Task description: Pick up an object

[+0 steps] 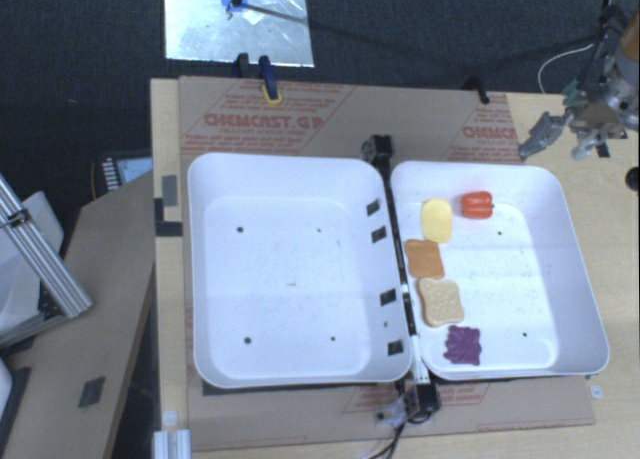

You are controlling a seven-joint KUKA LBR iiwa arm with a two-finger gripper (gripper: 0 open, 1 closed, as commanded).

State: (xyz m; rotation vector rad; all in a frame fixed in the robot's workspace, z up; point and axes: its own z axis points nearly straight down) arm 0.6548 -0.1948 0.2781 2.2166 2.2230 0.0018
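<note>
The right bin [560,277] holds several toy foods along its left side: a red pepper [477,205], a pale yellow piece [436,219], an orange-brown slice [425,259], a beige toast slice [440,301] and a purple grape cluster [462,344]. My gripper [562,145] hangs beyond the right bin's far right corner, above the cardboard and clear of every item. Its two fingers stand apart, open, with nothing between them.
The left bin [290,267] sits beside the right one, joined by a hinge strip with black clips [385,247]. A shiny metal sheet [238,7] lies at the back. A yellow clamp [268,82] grips the cardboard's far edge. An aluminium frame [40,257] stands at the left.
</note>
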